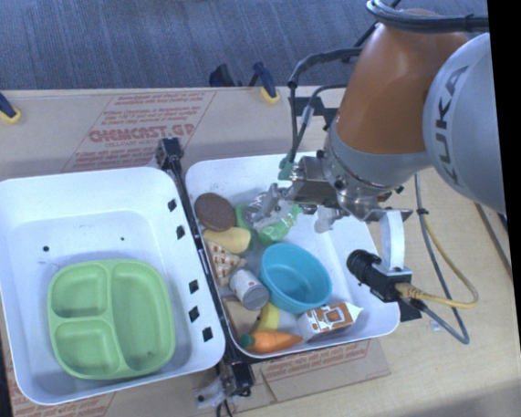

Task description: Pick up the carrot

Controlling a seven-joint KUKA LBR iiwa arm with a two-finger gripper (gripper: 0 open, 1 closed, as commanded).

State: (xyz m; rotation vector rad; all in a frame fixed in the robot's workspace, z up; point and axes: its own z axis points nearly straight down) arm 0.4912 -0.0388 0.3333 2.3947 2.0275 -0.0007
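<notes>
The carrot (273,342) is orange with a green end and lies flat along the front wall of the right bin (381,321), between a yellow banana-like piece (269,317) and a small carton (330,319). My gripper (268,206) hangs over the back half of the same bin, just above a green item (280,223). It is well away from the carrot, with the blue bowl (295,277) lying between them. Nothing shows in its grasp.
The right bin is crowded: a brown round disc (213,211), a yellow piece (233,240) and a small can (248,289) sit along its left side. The left bin (23,212) holds a green divided plate (111,317).
</notes>
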